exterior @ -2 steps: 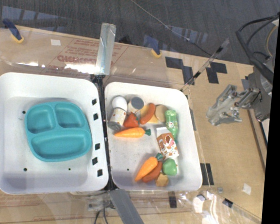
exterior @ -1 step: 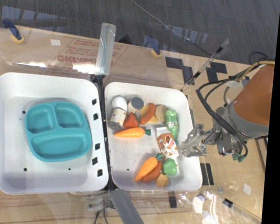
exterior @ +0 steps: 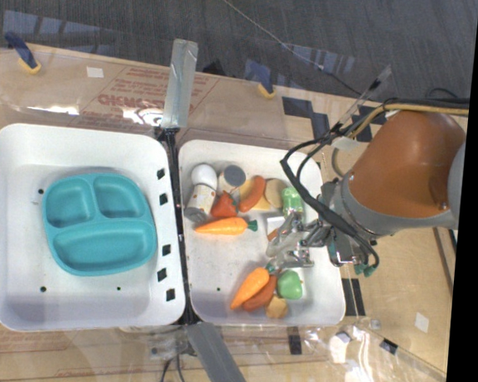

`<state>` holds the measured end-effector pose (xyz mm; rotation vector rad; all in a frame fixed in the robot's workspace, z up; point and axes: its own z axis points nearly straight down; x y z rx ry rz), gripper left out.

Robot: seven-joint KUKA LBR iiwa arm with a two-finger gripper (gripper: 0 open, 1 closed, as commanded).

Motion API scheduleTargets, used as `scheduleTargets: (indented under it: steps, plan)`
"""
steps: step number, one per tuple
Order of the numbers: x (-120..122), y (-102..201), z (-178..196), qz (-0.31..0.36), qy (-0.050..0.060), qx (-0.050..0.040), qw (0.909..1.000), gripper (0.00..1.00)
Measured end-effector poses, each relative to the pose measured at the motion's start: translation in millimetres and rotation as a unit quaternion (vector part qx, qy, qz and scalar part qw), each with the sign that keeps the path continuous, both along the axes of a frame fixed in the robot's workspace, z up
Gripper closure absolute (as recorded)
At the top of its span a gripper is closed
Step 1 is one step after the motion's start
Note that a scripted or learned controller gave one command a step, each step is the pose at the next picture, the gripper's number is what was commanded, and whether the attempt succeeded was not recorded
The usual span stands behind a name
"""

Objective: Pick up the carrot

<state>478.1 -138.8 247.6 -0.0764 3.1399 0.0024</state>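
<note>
Three orange carrots lie in the right bin (exterior: pixel 212 304). One carrot (exterior: pixel 222 225) with a green stem end rests on its side near the bin's left wall. A second carrot (exterior: pixel 251 285) lies toward the front, and a third carrot (exterior: pixel 253 193) leans at the back among other toys. My gripper (exterior: pixel 286 247) hangs low over the bin's right half, just above and right of the front carrot. I see nothing held in it. The arm's orange band (exterior: pixel 408 163) covers the bin's right edge.
A white cylinder (exterior: pixel 203 177), a grey-capped piece (exterior: pixel 234 176), a green toy (exterior: pixel 292 200) and a green and red toy (exterior: pixel 290 285) crowd the right bin. The left bin (exterior: pixel 6 290) holds a teal divided plate (exterior: pixel 99 222). Cables (exterior: pixel 309 150) loop over the right bin's back.
</note>
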Motion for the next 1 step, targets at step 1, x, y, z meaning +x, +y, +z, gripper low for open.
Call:
scheduleTargets:
  steps: [1]
  plan:
    - [-0.4,-1.9,0.3,-0.002,0.0,-0.0008,1.0,0.0]
